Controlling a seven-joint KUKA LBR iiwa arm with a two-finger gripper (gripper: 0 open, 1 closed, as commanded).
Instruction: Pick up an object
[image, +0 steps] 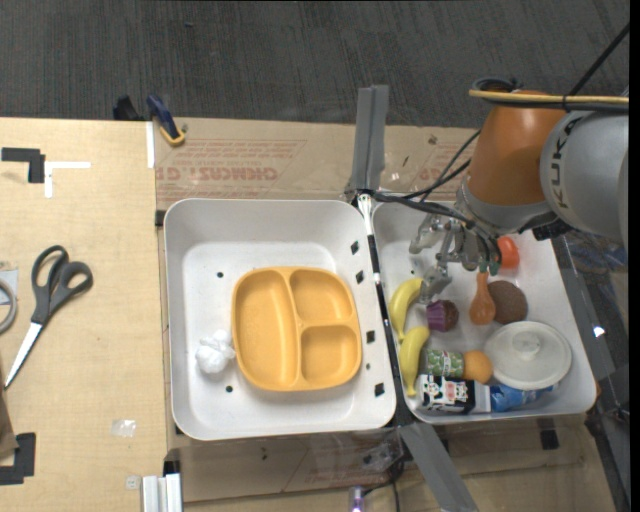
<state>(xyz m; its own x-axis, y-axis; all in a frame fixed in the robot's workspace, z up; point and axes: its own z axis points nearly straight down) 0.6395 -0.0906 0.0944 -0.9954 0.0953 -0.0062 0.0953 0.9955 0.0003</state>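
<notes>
Carton (446, 393) frontmost; gripper (440, 272) (fingers apart, empty) above bananas (405, 300), purple object (442, 315).

Small purple object (442, 316), right bin (570, 290), beside two bananas (408, 320)

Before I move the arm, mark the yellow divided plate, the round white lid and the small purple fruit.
Yellow divided plastic plate (297, 327): camera view, on the central divider.
Round white lid (527, 350): camera view, on its top centre.
Small purple fruit (443, 316): camera view, on its rounded body.
</notes>
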